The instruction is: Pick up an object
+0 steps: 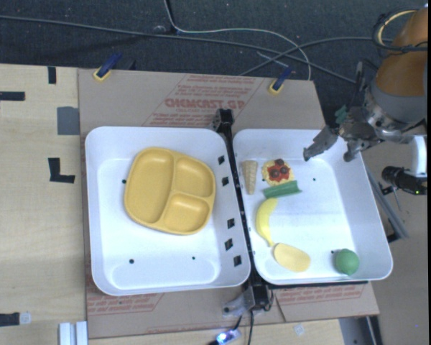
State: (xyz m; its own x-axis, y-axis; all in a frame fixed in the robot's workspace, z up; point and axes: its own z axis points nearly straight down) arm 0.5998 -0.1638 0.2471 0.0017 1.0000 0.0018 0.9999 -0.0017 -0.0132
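Over the right bin's (pixel 359 214) far rim, the gripper (pixel 334 149) hangs with fingers spread, holding nothing, so I'd say it's the approach step. Next it needs to drop toward the smooth curved banana (pixel 264 220) mid-bin. Nearer than that sit a round green ball (pixel 346 261) and a flat yellow slice (pixel 292 257).

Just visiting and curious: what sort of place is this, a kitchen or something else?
Probably a robotics lab, not a kitchen. A robot arm reaches over two white bins, the food looks like toys, such as the banana, and cables run across the floor.
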